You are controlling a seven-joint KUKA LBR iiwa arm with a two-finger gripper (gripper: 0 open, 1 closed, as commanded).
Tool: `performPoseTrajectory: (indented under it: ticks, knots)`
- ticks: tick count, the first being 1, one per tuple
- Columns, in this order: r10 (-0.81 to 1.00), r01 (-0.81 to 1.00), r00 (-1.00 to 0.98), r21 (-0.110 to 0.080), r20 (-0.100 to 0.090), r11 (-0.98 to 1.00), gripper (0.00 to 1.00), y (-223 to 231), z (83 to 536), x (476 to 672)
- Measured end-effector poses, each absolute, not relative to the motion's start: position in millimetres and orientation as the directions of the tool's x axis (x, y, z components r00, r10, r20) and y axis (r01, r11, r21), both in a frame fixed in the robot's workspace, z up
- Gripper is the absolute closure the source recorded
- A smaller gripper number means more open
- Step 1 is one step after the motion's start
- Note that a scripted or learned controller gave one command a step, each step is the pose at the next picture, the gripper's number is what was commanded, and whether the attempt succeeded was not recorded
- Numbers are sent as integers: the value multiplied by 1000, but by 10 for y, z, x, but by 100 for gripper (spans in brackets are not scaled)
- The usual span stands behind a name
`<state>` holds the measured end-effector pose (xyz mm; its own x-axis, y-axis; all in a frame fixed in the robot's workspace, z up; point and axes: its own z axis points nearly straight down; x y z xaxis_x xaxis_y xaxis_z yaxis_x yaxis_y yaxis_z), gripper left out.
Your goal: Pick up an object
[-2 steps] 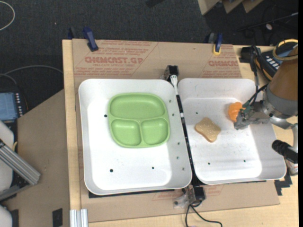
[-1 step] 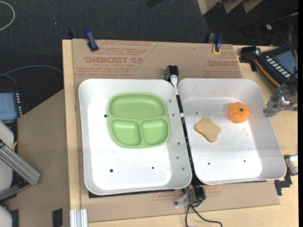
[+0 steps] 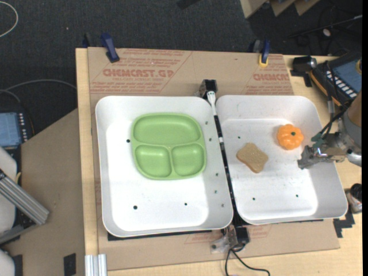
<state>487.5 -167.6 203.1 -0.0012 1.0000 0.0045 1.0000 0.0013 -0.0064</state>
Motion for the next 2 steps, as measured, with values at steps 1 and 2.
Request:
performPoseTrajectory:
  ticks: [1,2]
  knots:
    - [1000,1000,-10,-4,5,10,100,-711,1878,4859]
    - [1000,1000,-11,20,3,11,100,3,3584,4812]
